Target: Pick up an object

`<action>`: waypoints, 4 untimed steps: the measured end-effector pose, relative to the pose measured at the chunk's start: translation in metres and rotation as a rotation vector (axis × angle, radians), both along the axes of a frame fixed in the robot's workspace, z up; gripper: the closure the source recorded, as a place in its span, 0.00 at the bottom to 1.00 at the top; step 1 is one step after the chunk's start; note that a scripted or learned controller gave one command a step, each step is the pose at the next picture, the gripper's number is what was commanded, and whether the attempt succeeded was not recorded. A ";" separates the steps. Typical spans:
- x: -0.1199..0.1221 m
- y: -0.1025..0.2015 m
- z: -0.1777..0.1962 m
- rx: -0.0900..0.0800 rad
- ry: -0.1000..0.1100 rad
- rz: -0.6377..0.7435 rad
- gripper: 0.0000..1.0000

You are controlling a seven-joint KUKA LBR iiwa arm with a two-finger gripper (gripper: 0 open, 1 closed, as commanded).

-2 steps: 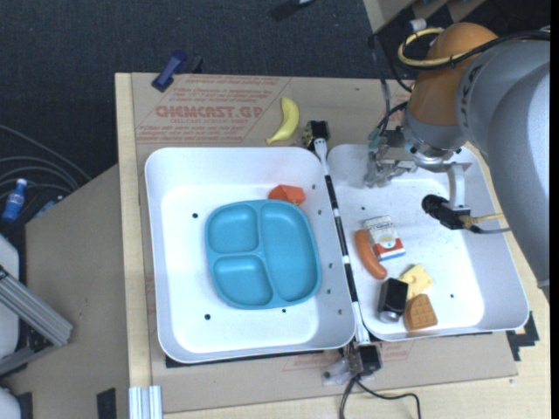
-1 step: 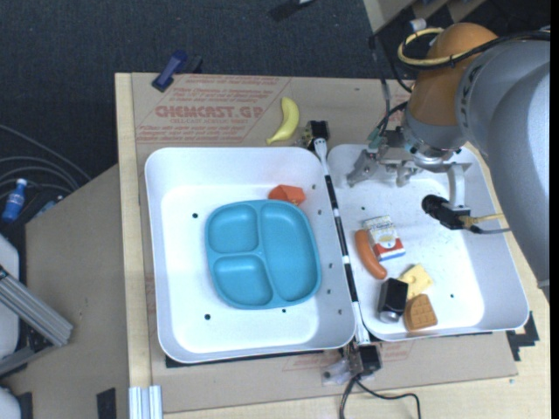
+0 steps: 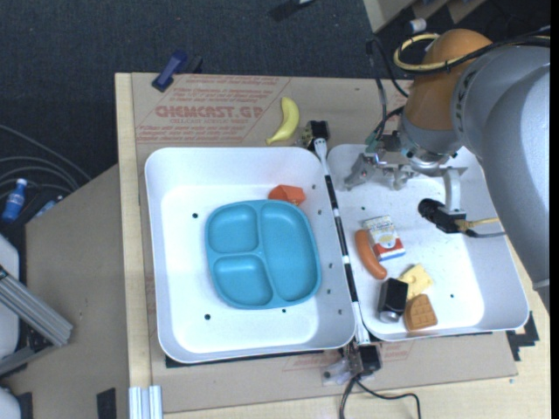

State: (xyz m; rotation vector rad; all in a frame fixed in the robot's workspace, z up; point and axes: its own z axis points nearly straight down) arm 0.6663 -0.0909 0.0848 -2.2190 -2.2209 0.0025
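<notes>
Hot dog [image 3: 370, 254] lies ungrasped in right bin [image 3: 489, 308]; gripper [image 3: 377, 169] hovers near the far rim, grip state indeterminate; pick outstanding.

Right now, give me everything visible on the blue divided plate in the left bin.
The blue divided plate is a rounded rectangle of what looks like matte light-blue plastic, with three compartments, one long and two smaller. It lies flat and right side up near the middle of the left bin, turned slightly askew. An orange piece sits at its far edge; whether they touch is unclear.
</notes>
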 end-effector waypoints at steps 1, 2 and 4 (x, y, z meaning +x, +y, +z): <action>0.001 0.000 0.011 -0.001 -0.001 0.001 1.00; 0.001 0.000 0.010 -0.001 -0.001 0.001 0.00; 0.001 0.001 0.021 -0.001 -0.002 0.001 0.00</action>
